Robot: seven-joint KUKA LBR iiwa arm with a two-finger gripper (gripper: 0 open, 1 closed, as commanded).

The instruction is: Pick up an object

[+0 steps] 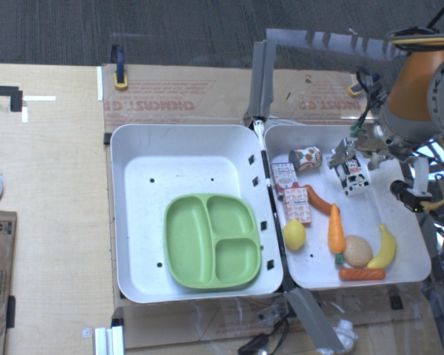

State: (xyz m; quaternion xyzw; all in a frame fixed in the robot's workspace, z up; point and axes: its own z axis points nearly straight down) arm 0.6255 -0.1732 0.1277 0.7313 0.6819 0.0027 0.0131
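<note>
Gripper point(353, 170) hovers low over the upper part of the right bin point(411, 268), and I cannot tell from this slant whether it is parted or clenched. Nearest candidate is the small can point(305, 157) lying on its side just left of it: probably light, stiff and slick, likely to roll, so best pinched across its body.

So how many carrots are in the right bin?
2. One carrot stands upright mid-bin, between the lemon and the banana; another carrot lies flat along the near wall. Others may be hidden under the arm.
</note>
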